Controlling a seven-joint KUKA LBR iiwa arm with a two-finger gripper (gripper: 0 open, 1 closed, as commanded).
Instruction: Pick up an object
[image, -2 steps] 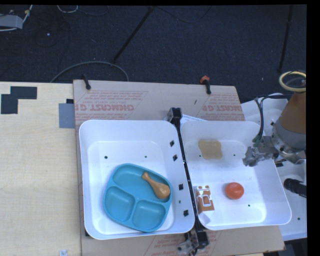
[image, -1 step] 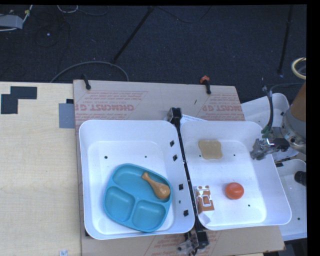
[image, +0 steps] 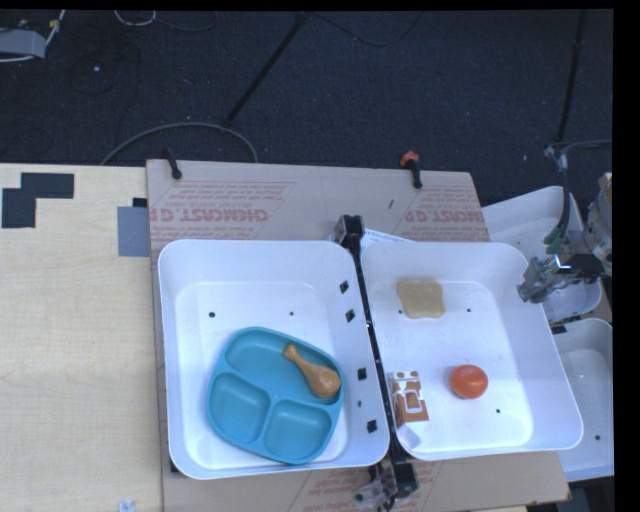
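Wood, pale and smooth, makes up the bench (image: 70, 350) to the left. On it lies a brown cardboard sheet (image: 300, 200) with red print, upside down from this camera and too blurred for me to read safely. An orange-tipped clamp (image: 409, 160) sits at its far edge.

Two shallow white bins rest on the cardboard, rims meeting along a black strip (image: 360, 330). The left bin (image: 190, 270) is glossy, with rounded corners. A blue plate (image: 240, 400) with three wells takes up its near half, leaving the far half bare. The right bin (image: 505, 268) has open floor across its middle and right side.

My gripper (image: 548, 280) hangs just outside the right bin's right rim, near its far corner, well apart from everything inside (released or clenched, I cannot tell).

In the right bin, a flat beige slab (image: 420, 298) with soft corners lies toward the far side. A round red ball (image: 468, 381) sits nearer, well apart from it. A tan drumstick (image: 312, 371) lies slanted on the plate's right part. A small orange-and-white card (image: 408, 397) lies by the right bin's left wall, its markings too small to read.
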